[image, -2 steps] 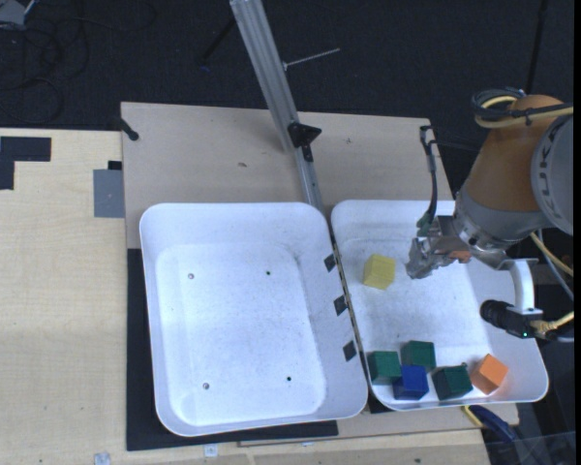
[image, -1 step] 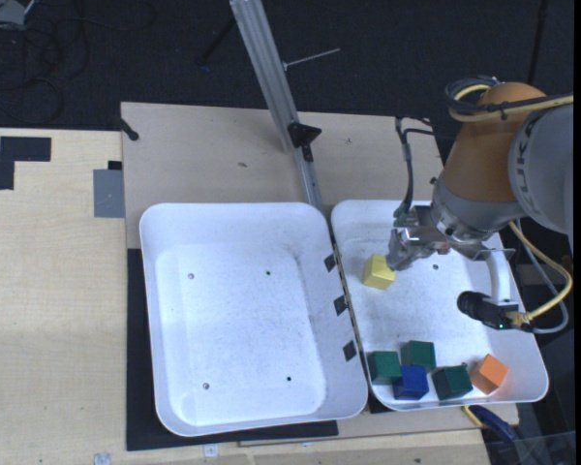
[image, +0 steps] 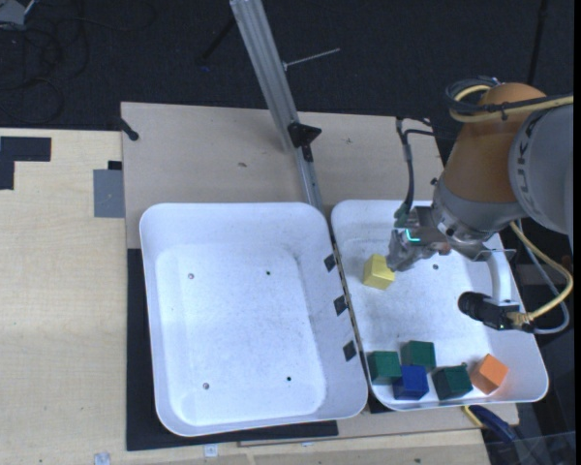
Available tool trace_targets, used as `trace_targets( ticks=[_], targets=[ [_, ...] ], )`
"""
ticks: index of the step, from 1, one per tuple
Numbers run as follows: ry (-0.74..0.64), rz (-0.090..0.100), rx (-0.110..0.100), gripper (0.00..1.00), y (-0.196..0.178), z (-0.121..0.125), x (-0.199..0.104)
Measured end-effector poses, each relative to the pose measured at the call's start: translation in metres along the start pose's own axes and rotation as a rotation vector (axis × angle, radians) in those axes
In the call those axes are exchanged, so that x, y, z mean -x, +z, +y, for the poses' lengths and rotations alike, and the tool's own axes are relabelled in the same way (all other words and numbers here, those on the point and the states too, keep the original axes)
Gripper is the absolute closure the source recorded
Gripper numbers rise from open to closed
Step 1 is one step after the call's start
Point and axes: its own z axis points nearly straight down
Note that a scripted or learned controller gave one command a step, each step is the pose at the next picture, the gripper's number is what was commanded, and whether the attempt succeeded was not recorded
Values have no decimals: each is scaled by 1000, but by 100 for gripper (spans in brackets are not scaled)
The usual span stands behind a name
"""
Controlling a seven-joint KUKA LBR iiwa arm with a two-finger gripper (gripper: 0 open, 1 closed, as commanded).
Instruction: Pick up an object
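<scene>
Yellow block (image: 378, 272) beside hand (image: 399, 260)

Blocks (image: 428, 370) in right bin (image: 445, 289)

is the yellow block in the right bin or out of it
In. The yellow block lies on the floor of the right bin, near its left wall, with the gripper right beside it. Whether the gripper touches it, cannot tell.

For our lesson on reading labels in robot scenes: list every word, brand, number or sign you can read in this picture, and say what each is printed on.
There is no text that can be read.
Dark letters on the arm's grey casing by the right edge: cut off and too blurred to read.
The blocks, such as the yellow block, and both white bins carry no markings.
</scene>
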Motion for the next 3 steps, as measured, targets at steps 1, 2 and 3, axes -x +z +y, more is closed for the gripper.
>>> trace_targets(
  ticks=[1,2,3],
  targets=[
    [5,1,3,0,100,-2,19],
    [0,0,3,0,99,27,25],
    [2,0,4,0,99,80,21]
  ],
)
